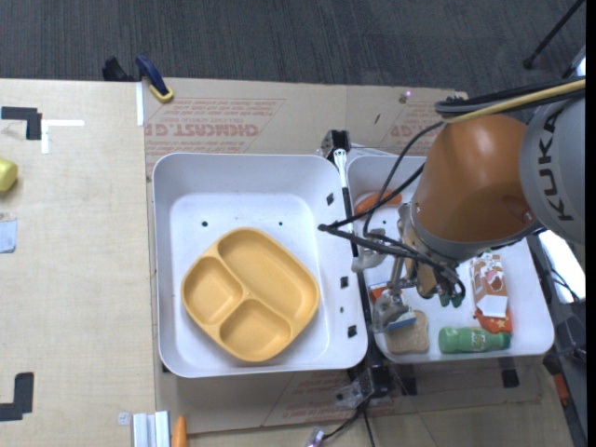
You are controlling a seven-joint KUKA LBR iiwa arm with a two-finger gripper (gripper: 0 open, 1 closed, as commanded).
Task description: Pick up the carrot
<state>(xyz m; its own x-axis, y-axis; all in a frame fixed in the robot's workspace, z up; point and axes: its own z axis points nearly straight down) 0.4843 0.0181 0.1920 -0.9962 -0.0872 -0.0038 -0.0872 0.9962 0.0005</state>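
Observation:
An orange shape that looks like the carrot (374,200) lies at the back left of the right bin (531,347), mostly hidden behind the arm's orange band. My gripper (408,294) hangs low over the front left of that bin, nearer the front than the carrot. It is above a brown slice (408,336) and a small red and blue item (393,313). Cables and the wrist hide much of the gripper.
A yellow divided plate (249,293) sits in the left bin (177,250). In the right bin, a green bottle (473,340) lies at the front and an orange-and-white snack packet (490,291) at the right. A yellow object (6,175) rests on the bench at far left.

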